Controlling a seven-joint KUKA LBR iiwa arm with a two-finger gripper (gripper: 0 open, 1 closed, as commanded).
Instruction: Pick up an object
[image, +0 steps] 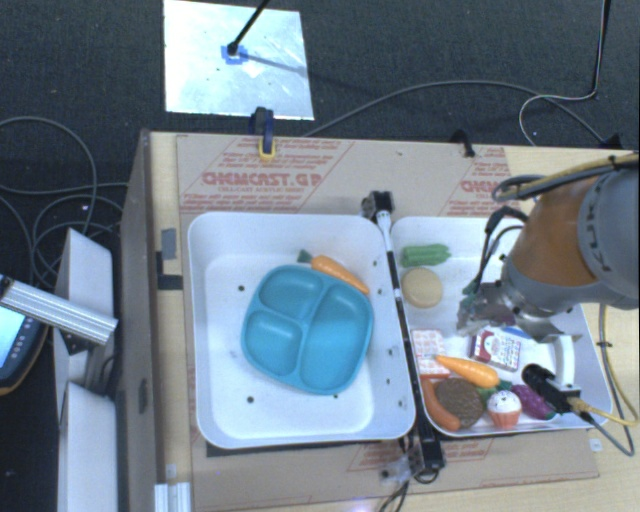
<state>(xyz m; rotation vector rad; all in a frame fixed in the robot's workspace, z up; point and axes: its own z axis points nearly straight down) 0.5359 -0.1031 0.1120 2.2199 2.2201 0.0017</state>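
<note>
Dark carpet strewn with cables surrounds a cardboard-covered bench (300, 175) that carries two shallow white bins side by side. Over the right bin (455, 232) the gripper (480, 312) points down and to the left, just above a small red-and-white packet (498, 349); the fingers are hidden against the grey wrist, so I cannot tell whether they are apart or closed, and nothing can be seen between them. Just left of the gripper lies a round beige disc (422, 289), perhaps a cookie or bun, with a green pepper-like piece (425, 255) above it near the bin's far wall. Below the packet a carrot (467, 371) lies on an orange plate (432, 400), beside a brown patty (459, 398), a cupcake with a red top (505, 406) and a purple eggplant (538, 402). The arm's orange band (555, 235) rises behind the wrist toward the right edge. The left bin (220, 300) holds a blue divided tray (308, 329), tilted slightly, with a second carrot (338, 270) touching its upper right rim. A silver sheet (238, 58) lies on the floor beyond the bench.
</note>
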